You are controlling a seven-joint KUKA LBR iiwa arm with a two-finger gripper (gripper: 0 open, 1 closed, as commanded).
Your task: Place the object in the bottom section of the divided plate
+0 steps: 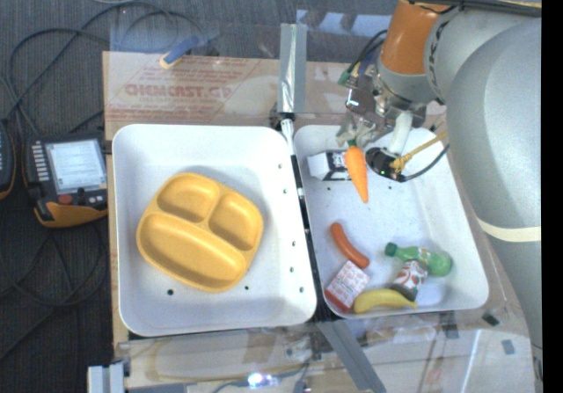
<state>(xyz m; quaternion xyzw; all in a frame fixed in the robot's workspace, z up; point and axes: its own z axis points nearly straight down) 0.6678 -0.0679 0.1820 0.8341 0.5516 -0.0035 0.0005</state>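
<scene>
While the jaws (355, 143) clamp the carrot's (357, 174) top, it hangs tip-down over the right bin (457, 207) | yellow divided plate (201, 229) sits in left bin (132, 294) | hot dog (349, 244), banana (384, 300), green bottle (420, 257) lie below the carrot

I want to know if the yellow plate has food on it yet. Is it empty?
Empty. All three sections of the yellow divided plate show bare yellow. The carrot hangs at the gripper over the right bin.

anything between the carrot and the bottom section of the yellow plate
The carrot hangs at the gripper over the right bin. Between it and the plate stand only the two bins' adjoining rims; the plate's bottom section holds nothing.
</scene>
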